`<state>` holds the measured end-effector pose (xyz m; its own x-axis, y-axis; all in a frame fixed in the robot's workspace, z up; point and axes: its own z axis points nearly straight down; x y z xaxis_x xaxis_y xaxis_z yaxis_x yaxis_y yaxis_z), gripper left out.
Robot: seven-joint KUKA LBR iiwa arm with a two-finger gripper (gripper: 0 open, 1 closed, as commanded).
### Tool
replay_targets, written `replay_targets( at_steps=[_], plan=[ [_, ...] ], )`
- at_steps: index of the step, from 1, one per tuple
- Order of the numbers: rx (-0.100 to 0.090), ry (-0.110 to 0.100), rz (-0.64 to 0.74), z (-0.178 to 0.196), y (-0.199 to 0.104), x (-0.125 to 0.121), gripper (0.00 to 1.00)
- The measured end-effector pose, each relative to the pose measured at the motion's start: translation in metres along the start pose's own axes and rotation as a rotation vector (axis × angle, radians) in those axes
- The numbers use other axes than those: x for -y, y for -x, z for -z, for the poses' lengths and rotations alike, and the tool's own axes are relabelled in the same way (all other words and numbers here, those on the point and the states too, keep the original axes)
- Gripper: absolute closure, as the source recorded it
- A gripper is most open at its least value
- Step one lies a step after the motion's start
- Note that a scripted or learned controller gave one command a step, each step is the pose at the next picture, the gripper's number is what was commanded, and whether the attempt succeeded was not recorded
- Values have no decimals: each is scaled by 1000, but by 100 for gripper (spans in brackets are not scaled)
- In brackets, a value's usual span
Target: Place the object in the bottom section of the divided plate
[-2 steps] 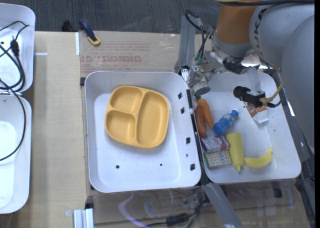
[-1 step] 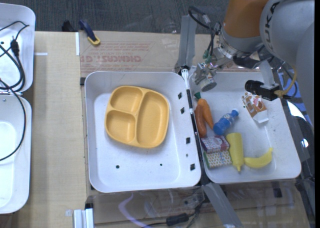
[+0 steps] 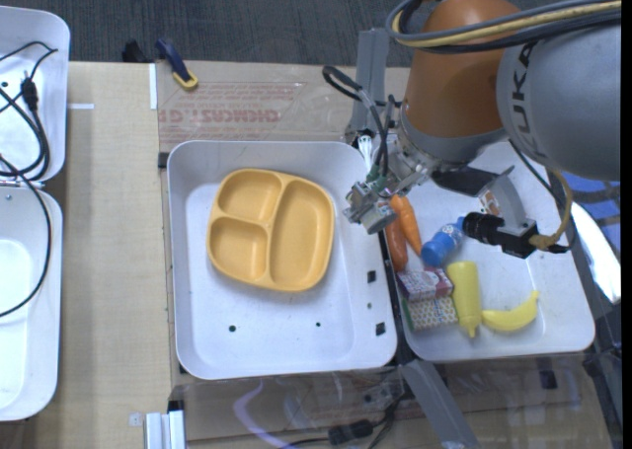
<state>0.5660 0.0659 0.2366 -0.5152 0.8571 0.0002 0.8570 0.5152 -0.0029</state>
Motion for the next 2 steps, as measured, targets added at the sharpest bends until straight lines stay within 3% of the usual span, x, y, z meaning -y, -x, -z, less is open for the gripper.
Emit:
replay_targets(
  at_steps=[1, 2],
  plan=[
    [0, 0, -1, 0, 1, 0, 0],
    [1, -2, -5, 8, 2, 0, 100]
  ],
)
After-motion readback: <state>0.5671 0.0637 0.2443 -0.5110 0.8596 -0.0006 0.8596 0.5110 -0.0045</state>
